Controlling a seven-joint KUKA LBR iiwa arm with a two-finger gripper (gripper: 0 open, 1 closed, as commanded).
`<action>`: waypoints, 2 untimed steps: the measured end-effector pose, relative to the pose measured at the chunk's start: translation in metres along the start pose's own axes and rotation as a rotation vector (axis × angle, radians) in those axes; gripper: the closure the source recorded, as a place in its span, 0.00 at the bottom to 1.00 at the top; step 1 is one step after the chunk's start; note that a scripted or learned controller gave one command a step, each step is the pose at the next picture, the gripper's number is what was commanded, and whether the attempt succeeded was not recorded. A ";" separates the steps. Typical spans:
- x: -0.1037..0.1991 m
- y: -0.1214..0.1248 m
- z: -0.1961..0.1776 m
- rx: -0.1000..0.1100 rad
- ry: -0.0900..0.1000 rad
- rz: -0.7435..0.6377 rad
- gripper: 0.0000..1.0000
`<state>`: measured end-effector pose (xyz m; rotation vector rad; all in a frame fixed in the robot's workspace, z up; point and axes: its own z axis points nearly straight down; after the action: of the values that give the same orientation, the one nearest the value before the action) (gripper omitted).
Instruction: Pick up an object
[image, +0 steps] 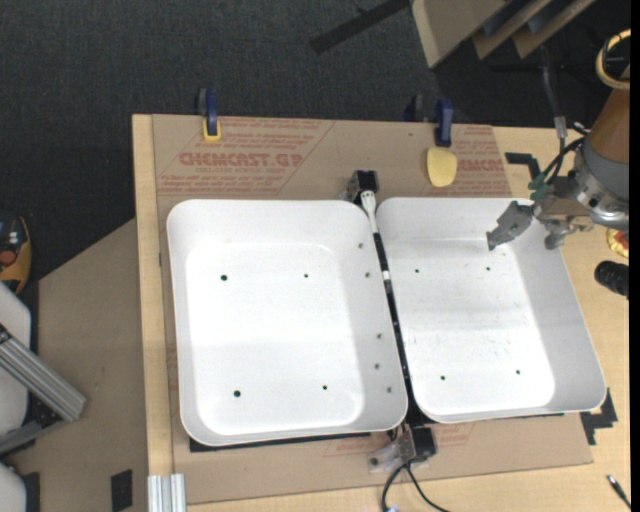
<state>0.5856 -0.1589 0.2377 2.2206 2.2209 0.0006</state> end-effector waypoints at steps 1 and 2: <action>0.000 0.001 -0.011 -0.004 -0.001 -0.001 1.00; 0.043 0.020 -0.160 -0.020 -0.002 -0.007 1.00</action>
<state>0.6056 -0.1162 0.3974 2.2018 2.2173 0.0197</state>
